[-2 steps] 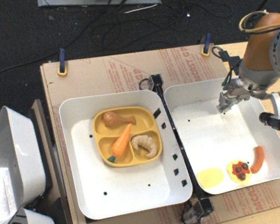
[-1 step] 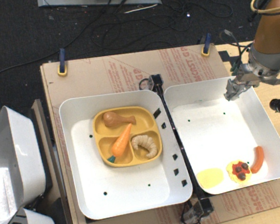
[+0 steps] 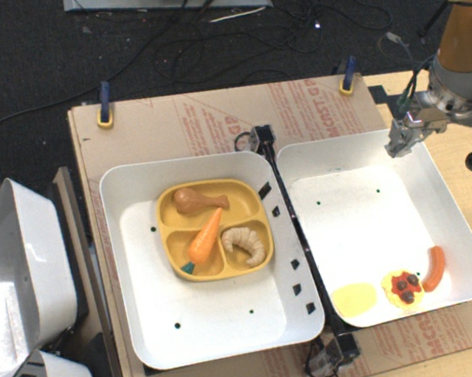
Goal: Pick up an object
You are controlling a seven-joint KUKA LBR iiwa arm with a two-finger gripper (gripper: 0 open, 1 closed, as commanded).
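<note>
Step in hand, by my read: reach in for a pick, nothing held yet. Right bin (image 3: 371,207) items sit along its lower edge, lower right of frame: sausage (image 3: 433,268), red piece (image 3: 403,286), yellow disc (image 3: 354,299). Sausage looks easiest, apart from the others; come down over its middle, fingers across its short side, clear of the bin wall. Left bin (image 3: 142,267) has a yellow tray (image 3: 168,204) w/ drumstick (image 3: 199,200), carrot (image 3: 207,237), shrimp (image 3: 245,245).

Arm enters at upper right of frame. Gripper (image 3: 403,139) hangs over the right bin's upper right corner, well apart from the items. Open or closed: can't tell.
</note>
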